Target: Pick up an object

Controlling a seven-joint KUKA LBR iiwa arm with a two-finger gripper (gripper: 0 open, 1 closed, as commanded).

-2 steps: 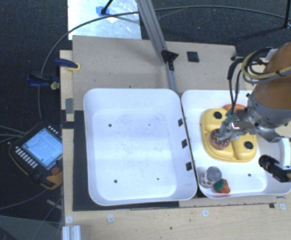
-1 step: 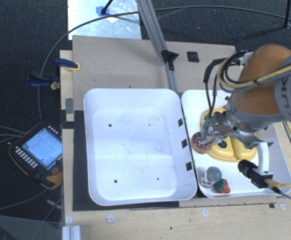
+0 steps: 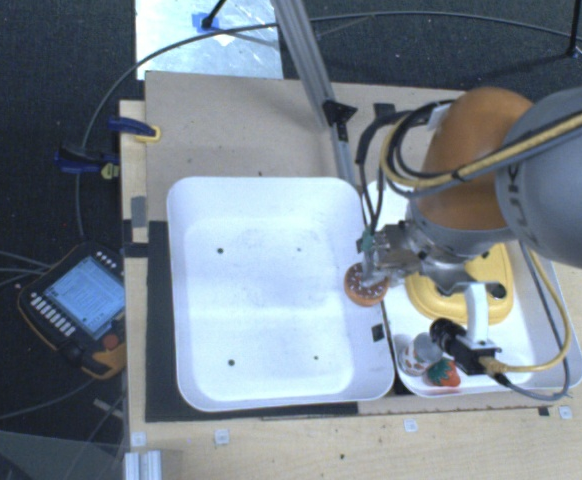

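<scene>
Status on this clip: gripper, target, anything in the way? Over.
Gripper at the left bin's right rim, directly above a brown round object; hold not confirmed. Yellow object and small red-green piece lie in the right bin, apart from it.

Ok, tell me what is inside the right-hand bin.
A yellow object lies partly under the arm; a small red and green thing and a grey one sit near its lower left corner. The arm covers the rest of the bin.
</scene>
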